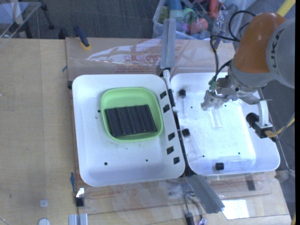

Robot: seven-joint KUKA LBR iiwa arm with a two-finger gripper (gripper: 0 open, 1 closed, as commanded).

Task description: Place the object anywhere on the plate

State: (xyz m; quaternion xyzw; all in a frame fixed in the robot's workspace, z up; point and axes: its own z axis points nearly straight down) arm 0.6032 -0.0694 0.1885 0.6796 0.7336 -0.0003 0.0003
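A dark grey ribbed rectangular object (130, 120) lies flat on the green plate (108, 99), which sits in the left bin (89, 158). My gripper (212, 110) hangs over the middle of the right bin (243, 153), well to the right of the plate and apart from the object. Its pale translucent fingers (216, 119) stand open with nothing between them.
Small black clips (169, 137) line the raised divider between the two bins. A small black piece (219, 166) sits near the right bin's front edge. A clear box of colourful toys (197, 8) stands behind the bins. Bare wooden bench lies to the left.
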